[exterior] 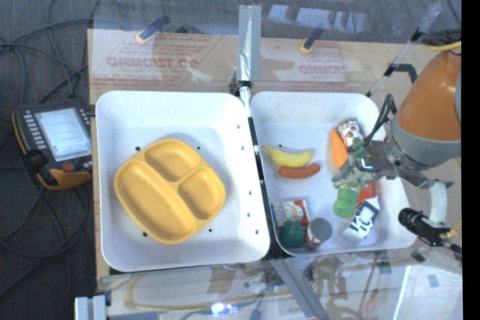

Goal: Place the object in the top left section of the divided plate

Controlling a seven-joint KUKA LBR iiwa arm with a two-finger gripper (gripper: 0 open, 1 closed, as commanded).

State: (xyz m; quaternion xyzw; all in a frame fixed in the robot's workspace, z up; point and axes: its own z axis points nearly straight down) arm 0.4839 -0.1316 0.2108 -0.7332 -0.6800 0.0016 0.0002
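While the hand (pixel 358 167) sits low over the right-side clutter in the shallow white right bin (pixel 300 105), I can't tell if it's spread or pinched; the metal parts blur into the items under it.

Nothing visibly gripped, so treat the task's thing as still in that bin. My guess at the target is the green plastic bottle-like piece (pixel 346 201) just near-side of the hand, touching or close to the small white-and-black carton (pixel 361 219).

Risks:
- Tight cluster here: orange carrot-shaped toy (pixel 338 148) and red-and-white can (pixel 349 133) on the far side. A closing grasp could nudge neighbours or pick two.
- Green piece looks rounded, so it may squirt out of a side pinch.
- Bin's right wall is close, limiting wrist room.

Further left: yellow toy banana (pixel 287 156), red sausage-shaped toy (pixel 299 171), dark green ball (pixel 292 234), grey disc (pixel 320 228). All lie under a straight transfer path, so lift high first.

Both inner rims meet at a central divider, another snag point.

Yellow three-section divided plate (pixel 170 189) lies rotated in the white left bin (pixel 120 124). Open floor all round it, sections bare. The rotation makes "top left" ambiguous, and a drop could land on a ridge.
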